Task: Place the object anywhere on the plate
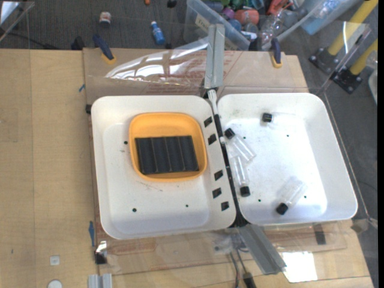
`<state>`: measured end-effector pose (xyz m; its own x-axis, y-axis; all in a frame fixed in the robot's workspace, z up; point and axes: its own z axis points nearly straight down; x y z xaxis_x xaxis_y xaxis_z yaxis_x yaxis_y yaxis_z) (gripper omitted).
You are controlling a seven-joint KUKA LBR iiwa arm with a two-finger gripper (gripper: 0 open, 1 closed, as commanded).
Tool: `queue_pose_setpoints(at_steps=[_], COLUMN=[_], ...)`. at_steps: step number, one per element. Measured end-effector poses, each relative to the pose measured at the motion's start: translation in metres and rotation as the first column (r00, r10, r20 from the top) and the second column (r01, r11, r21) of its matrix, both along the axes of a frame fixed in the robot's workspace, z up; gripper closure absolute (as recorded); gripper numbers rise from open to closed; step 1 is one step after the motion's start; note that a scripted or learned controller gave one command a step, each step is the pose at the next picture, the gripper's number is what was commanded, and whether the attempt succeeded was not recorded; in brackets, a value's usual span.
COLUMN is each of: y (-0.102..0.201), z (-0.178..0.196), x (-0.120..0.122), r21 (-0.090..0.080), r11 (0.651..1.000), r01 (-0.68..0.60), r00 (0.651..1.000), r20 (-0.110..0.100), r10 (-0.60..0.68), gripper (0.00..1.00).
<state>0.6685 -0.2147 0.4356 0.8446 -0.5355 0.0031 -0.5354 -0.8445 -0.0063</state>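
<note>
An orange, rounded-square plate (168, 120) sits in the left white bin (117, 185). A black ribbed rectangular object (166, 155) lies flat on the plate and covers most of its floor. In the right white bin (327, 161) lie clear plastic vials with black caps: two near the divider (241, 150) (240, 174) and one toward the front (291, 192). A small loose black cap (267, 118) rests near that bin's back.
A row of black clips (215, 158) runs along the seam between the bins. A clear tote of colourful toys (252, 5) stands behind the bench. A sheet of clear plastic (162, 71) lies behind the left bin.
</note>
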Motion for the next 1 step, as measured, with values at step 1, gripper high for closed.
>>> queue_pose_setpoints(at_steps=[1], y=[-0.0043], z=[-0.0003], x=[-0.0002], r21=[-0.001], r11=[0.956], r01=[-0.294], r00=[0.956], r20=[0.0], r10=[0.294], gripper=[1.0])
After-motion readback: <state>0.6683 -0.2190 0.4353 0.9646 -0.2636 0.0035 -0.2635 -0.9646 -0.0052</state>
